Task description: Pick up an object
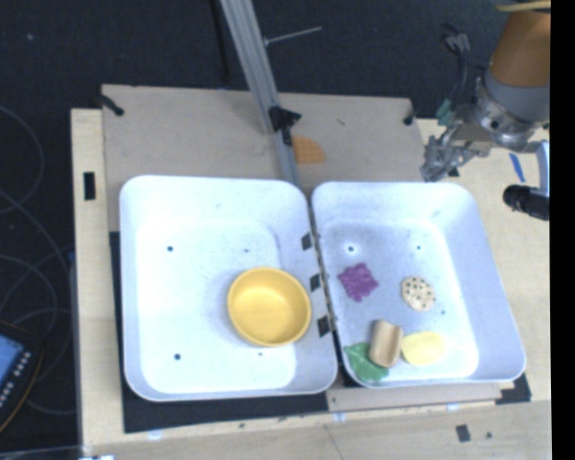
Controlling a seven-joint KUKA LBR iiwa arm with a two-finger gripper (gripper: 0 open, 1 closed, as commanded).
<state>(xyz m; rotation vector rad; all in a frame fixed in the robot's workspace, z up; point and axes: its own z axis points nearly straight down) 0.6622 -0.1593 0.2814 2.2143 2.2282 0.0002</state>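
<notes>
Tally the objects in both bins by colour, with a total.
Yellow: 2, the bowl in the left bin and a yellow lump in the right bin
Purple: 1
Speckled cream: 1
Tan: 1
Green: 1
Total: 6

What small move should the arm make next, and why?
Probably bring the claw in over the right bin toward the spotted cookie. The claw sits at the bin's far rim with nothing visibly between its fingers, and the cookie lies apart from the other items.
</notes>
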